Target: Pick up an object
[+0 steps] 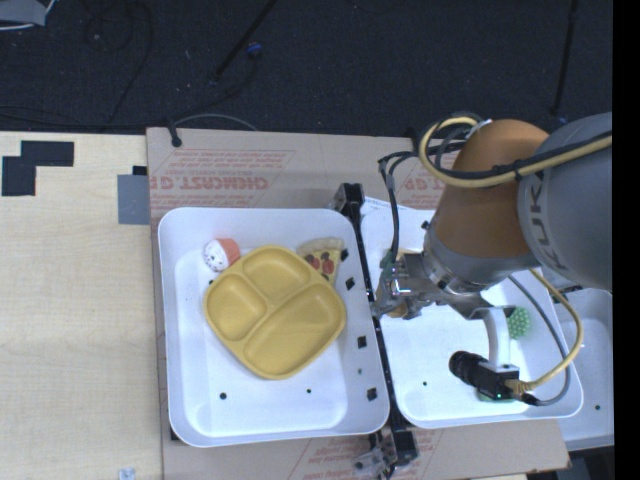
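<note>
My gripper hangs under the orange wrist band, low over the left side of the right bin, close to the divider between the bins. The arm's bulk covers most of it. A small green knobbly object lies in the right bin just right of the arm. In the left bin rest a yellow divided plate, a small white and orange toy and a pizza-slice toy near the far wall.
A black unit with a yellow cable sits over the right bin's front part. The bins stand on a cardboard sheet; a black clamp strip runs between them. A wooden bench top lies to the left.
</note>
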Robot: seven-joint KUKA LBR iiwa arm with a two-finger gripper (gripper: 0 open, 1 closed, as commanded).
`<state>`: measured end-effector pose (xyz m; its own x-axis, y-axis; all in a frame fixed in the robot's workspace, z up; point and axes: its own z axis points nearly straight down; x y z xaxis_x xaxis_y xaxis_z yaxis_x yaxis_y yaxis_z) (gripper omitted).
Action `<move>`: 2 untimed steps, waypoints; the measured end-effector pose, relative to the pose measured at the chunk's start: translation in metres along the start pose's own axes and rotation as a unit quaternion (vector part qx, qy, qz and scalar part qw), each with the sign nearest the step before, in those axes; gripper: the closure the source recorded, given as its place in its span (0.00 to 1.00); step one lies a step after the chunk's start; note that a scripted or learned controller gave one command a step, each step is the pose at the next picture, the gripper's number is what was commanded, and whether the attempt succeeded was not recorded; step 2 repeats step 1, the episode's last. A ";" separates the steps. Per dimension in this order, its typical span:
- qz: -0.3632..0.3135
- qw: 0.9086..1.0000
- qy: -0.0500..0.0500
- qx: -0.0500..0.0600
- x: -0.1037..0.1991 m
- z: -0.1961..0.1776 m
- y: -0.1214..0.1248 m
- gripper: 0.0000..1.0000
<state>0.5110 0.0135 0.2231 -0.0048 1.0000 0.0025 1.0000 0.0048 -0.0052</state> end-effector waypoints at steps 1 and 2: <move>0.000 1.000 0.000 0.001 0.058 0.009 -0.009 1.00; 0.000 1.000 0.000 0.001 0.058 0.009 -0.009 1.00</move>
